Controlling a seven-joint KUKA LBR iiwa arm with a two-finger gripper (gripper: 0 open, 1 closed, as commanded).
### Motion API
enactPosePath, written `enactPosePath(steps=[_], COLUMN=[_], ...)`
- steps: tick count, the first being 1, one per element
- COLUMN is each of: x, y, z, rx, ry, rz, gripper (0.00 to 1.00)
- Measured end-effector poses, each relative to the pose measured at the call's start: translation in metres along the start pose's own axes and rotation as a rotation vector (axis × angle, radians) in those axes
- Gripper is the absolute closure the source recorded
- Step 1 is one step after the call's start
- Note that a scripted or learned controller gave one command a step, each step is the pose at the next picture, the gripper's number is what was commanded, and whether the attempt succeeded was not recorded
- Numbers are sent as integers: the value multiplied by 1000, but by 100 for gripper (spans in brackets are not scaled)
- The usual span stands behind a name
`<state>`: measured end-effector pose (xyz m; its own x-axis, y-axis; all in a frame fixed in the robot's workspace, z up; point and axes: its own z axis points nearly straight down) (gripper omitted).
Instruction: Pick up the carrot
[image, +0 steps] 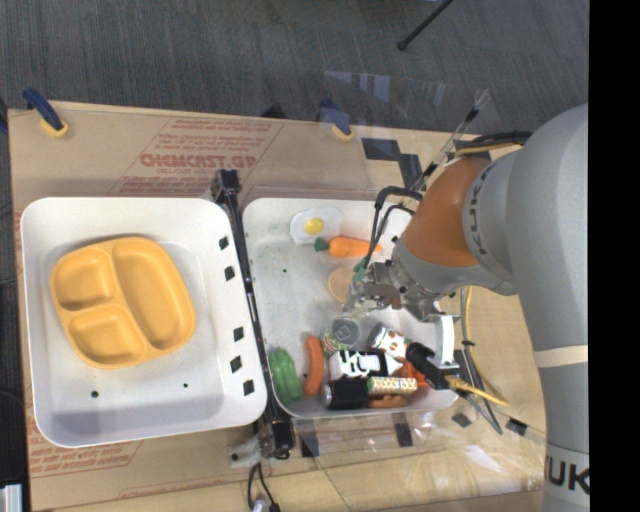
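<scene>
The carrot (347, 246), orange with a green top pointing left, lies near the back of the right bin (270, 300), just right of a fried egg toy (313, 226). My gripper (366, 288) hangs low over the bin a little in front of and right of the carrot, above a tan round piece (339, 283). The carrot lies apart from the gripper. The arm's orange band and grey wrist cover the bin's right side.
A pile at the right bin's front holds a green vegetable (285, 372), a sausage (314, 365), a metal can (345, 330), a dark bottle (350, 393) and small packets. The left bin (40, 400) holds a yellow divided plate (122, 300).
</scene>
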<state>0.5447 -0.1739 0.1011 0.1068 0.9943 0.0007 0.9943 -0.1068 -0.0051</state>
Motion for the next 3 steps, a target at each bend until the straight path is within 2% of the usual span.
enactPosePath(steps=[1,2,3], x=[-25,94,113], y=[18,-20,91], z=[9,-99,-153], rx=[-6,-19,-12], ry=[-4,3,-5], rz=[-379,-326,-638], gripper=[100,100,100])
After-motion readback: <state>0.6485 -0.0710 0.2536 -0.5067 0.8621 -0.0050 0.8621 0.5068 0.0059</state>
